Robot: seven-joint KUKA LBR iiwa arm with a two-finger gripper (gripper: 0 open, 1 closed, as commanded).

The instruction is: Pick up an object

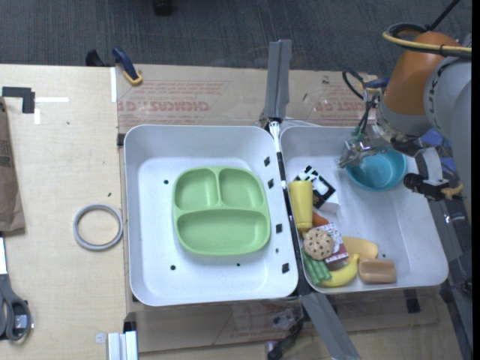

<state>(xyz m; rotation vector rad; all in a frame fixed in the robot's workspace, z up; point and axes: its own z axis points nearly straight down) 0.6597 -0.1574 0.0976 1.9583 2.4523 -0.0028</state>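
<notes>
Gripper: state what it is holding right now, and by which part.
It cannot be told. The gripper sits at the near-left rim of the blue bowl in the right bin, but no grip on that rim can be made out.

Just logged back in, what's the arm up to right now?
The arm's hand is down in the right bin, at the rim of the blue bowl near the bin's far side. Nothing is visibly lifted yet. The other items, a yellow cylinder, cookie, banana and bread piece, lie clustered along the bin's near-left side. The left bin holds a green divided plate.
</notes>
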